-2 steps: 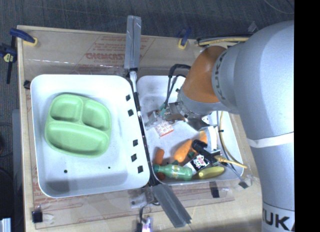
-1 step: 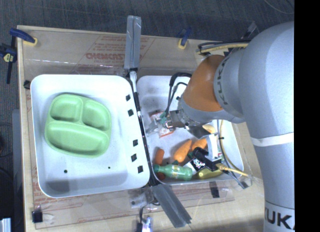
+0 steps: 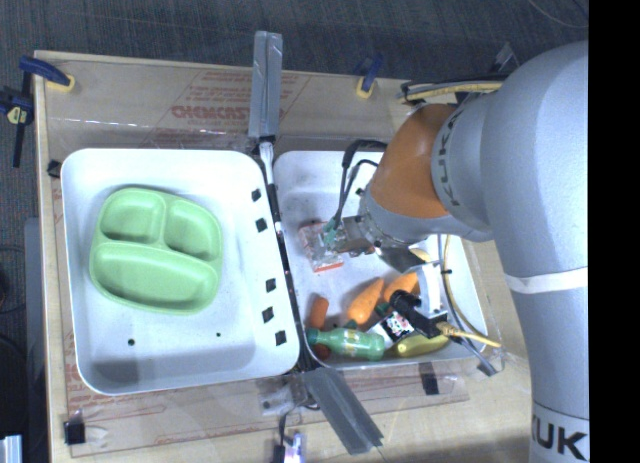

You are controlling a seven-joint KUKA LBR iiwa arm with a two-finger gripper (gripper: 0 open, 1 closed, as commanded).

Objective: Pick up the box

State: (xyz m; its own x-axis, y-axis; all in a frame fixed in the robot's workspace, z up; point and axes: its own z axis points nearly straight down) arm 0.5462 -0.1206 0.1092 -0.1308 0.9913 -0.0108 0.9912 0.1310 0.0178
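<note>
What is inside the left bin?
In the left bin lies a green divided tray, flat, three compartments up. The tray hides the bin floor beneath it.

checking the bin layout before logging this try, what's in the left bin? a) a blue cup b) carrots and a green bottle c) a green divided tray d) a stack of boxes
c: the green divided tray lies alone in the left bin, while the carrots and the green bottle are in the right bin.
</note>
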